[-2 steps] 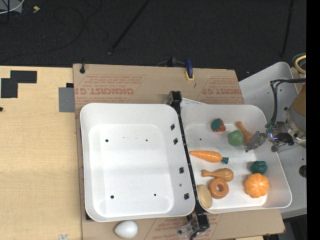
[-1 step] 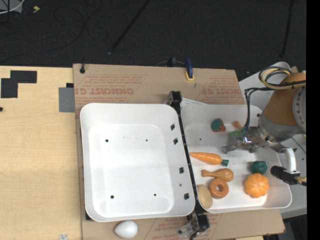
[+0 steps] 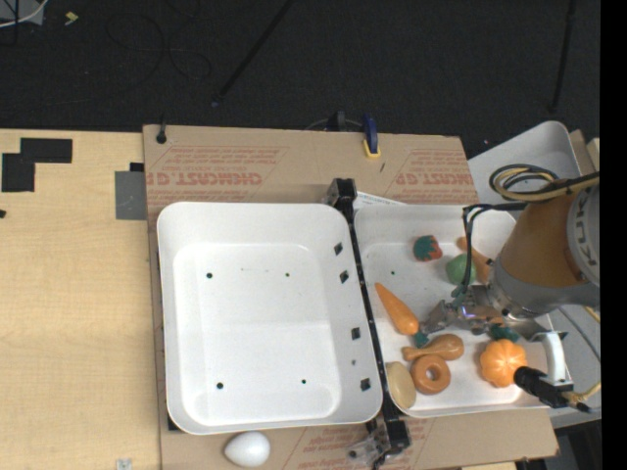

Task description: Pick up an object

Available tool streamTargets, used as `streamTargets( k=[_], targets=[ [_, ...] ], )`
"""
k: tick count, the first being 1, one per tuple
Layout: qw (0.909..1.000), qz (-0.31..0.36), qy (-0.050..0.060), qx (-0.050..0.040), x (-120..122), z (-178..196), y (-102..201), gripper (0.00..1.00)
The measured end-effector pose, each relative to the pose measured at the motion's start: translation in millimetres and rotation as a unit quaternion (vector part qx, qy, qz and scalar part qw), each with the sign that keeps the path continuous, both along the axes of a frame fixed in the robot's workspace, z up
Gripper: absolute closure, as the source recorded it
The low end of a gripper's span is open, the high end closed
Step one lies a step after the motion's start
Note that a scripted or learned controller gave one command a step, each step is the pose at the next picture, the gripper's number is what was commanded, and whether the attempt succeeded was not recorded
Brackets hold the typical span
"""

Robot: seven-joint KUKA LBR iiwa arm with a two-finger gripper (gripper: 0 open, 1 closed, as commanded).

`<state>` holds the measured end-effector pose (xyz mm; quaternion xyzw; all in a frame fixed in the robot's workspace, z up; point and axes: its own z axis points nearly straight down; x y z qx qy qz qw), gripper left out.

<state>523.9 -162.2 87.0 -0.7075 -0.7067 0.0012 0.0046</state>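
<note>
Notably, red mirrored print on the cardboard sheet (image 3: 257, 164) is unreadable; the gripper (image 3: 468, 313) hovers near the carrot (image 3: 397, 308), its state indeterminable.

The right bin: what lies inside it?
The right bin holds a carrot, a doughnut, an orange fruit, a green-red piece and a tan piece. The arm covers its right part.

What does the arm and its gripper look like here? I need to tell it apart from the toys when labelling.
The arm enters as a bulky rounded body, orange-brown above and grey at the wrist. Black cables loop over it, one ringed with yellow. The gripper is small, dark metal. A white and black piece sticks out below the wrist.
</note>
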Motion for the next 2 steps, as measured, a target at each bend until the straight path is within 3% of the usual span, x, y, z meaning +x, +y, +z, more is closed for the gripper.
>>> streamTargets(
  k=[1, 2],
  targets=[
    [1.0000, 0.000, -0.005, -0.0037, 40.6, 1.1, -53.2, 0.00],
    [1.0000, 0.004, -0.007, -0.0015, 123.9, 1.5, 0.1, 0.00]
  ],
)
